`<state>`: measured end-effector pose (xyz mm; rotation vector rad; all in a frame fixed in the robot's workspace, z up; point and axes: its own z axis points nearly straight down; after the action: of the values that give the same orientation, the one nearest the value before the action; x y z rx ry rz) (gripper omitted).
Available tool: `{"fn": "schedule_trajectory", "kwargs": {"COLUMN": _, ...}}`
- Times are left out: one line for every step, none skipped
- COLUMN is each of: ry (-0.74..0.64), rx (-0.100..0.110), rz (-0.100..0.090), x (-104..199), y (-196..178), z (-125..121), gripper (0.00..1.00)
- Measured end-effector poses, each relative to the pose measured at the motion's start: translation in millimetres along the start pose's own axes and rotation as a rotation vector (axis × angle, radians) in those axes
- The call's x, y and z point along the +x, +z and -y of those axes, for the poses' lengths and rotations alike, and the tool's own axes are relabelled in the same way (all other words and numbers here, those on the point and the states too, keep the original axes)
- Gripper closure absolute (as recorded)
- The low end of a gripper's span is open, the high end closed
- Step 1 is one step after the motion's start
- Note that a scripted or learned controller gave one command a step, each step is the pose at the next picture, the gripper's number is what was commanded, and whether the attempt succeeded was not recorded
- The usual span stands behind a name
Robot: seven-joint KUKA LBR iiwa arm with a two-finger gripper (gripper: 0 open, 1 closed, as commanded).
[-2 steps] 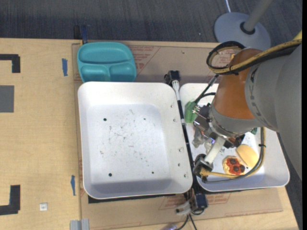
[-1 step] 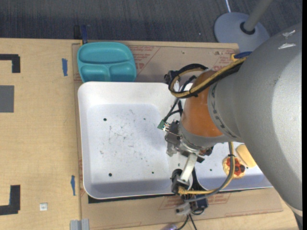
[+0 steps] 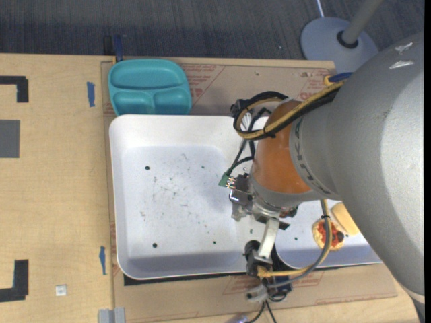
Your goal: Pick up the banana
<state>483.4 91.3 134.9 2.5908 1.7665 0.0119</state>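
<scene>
The arm (image 3: 296,153) leans low over the right bin (image 3: 350,256), likely after the yellowish thing (image 3: 343,219) at its three o'clock, perhaps the banana. Whether the claw (image 3: 259,214) is spread or pinching, I cannot tell.

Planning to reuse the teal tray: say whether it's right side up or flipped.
Right side up: the teal tray shows its open compartments and dividing ridges, lying outside the left bin, by its far wall.

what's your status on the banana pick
Gripper low at the right bin's left edge. Yellow piece beside the arm, maybe the banana. Arm covers most of that bin.
</scene>
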Motion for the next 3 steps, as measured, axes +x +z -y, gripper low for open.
{"fn": "schedule_trajectory", "kwargs": {"ry": 0.003, "rx": -0.003, "rz": 0.003, "x": 3.1, "y": 1.3, "z": 0.4, "gripper": 1.00}}
{"fn": "schedule_trajectory", "kwargs": {"ry": -0.007, "rx": -0.004, "rz": 0.004, "x": 4.7, "y": 2.1, "z": 0.8, "gripper": 1.00}}
{"fn": "schedule_trajectory", "kwargs": {"ry": -0.043, "rx": -0.002, "rz": 0.005, "x": 5.0, "y": 2.5, "z": 1.4, "gripper": 1.00}}
